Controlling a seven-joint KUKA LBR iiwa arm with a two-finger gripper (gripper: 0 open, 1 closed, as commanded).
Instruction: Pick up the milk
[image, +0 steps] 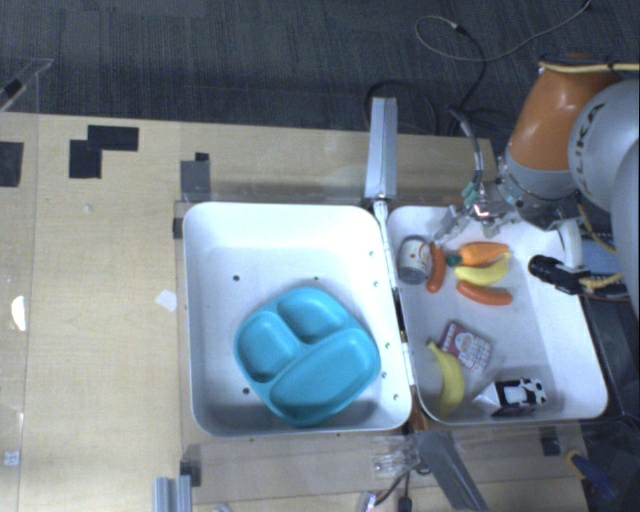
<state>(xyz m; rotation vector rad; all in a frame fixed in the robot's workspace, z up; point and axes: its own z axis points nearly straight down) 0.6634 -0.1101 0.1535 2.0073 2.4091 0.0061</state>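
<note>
Gripper (470, 215) hangs over the far edge of the right bin (570, 330), close to that bin's back wall; its metal fingers point down and left toward the food below. Whether they are spread or closed I cannot tell, since the wrist and cables crowd them, and nothing shows between them. Above it sits the arm (590, 130), grey with its orange band, entering from the right.

Milk (520, 395), a small black-and-white carton, lies on its side in the near right corner of the right bin, well apart from the gripper.

Elsewhere in that bin: a can (412, 258) stands at the far left, with a sausage (436, 268) just beside it on the right. A carrot (486, 252) lies near the back, a yellow banana (480, 272) touching its near side, and another sausage (484, 293) just in front of those. A small pink packet (465, 347) lies near the middle, and a second banana (449, 374) curves beside it toward the near wall, to the left of the milk.

The left bin (230, 250) holds a blue divided plate (307, 353) with three compartments, set toward the near right part of the bin. A metal bar (381, 150) rises behind the seam where the two bins meet.
</note>
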